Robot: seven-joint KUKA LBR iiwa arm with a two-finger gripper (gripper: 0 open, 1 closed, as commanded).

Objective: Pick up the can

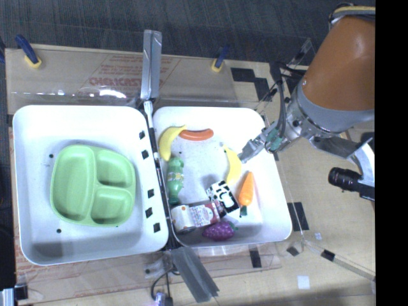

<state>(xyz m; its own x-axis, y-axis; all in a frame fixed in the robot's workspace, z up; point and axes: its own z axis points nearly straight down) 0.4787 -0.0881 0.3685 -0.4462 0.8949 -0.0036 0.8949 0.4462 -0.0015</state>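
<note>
The grey arm [331,101] reaches in from the right, its orange band large in the upper corner. The wrist slants down and leftward, ending in the pincer [250,150], which holds nothing visible

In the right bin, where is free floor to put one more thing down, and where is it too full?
Free floor in the right bin is its middle, between the hot dog, the green bottle and the right banana. The near end is crowded: can, grapes, black-and-white box and carrot lie close together. The gripper hangs near the right wall.
</note>
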